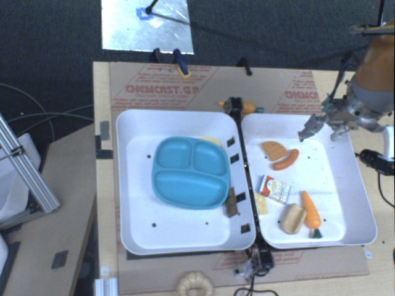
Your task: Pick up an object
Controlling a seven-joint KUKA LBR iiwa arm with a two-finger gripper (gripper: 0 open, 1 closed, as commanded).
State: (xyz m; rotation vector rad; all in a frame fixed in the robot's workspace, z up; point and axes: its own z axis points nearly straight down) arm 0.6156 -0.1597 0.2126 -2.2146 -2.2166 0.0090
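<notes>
The right bin (352, 190) holds an orange wedge of toy toast (273, 148), a red sausage (286, 160), a small printed packet (274, 189), a pale yellow piece (262, 206), a tan bread roll (292, 218) and a carrot (310, 209). My gripper (322, 131) hangs over the bin's far right part, above and to the right of the sausage. It is open, with its fingers spread and nothing between them.
The left bin (139, 221) carries a blue divided plate (190, 171), a yellow item (212, 141) behind it and a brown piece (231, 203) at its right wall. A yellow object (247, 108) lies beyond the bins and a beige ring (194, 283) at the bench front.
</notes>
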